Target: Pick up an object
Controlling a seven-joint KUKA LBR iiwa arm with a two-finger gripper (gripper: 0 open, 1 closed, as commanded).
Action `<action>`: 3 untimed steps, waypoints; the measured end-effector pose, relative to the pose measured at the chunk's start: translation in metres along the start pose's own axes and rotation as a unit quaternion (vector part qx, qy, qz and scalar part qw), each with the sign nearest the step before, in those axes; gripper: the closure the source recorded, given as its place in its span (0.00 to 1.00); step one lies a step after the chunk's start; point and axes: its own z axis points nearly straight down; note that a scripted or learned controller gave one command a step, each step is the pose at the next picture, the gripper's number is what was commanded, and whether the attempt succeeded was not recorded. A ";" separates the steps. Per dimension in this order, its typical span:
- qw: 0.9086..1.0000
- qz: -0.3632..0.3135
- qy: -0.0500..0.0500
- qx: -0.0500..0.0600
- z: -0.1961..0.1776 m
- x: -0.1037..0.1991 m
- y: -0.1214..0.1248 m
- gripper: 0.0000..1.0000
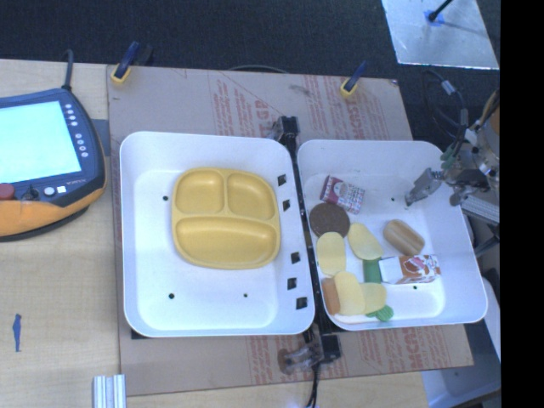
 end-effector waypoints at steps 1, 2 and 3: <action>1.000 0.001 0.001 0.003 0.115 -0.009 -0.028 0.00; 1.000 -0.004 0.001 -0.001 0.109 0.091 -0.028 0.00; 1.000 0.001 0.001 0.002 0.111 0.106 -0.067 0.00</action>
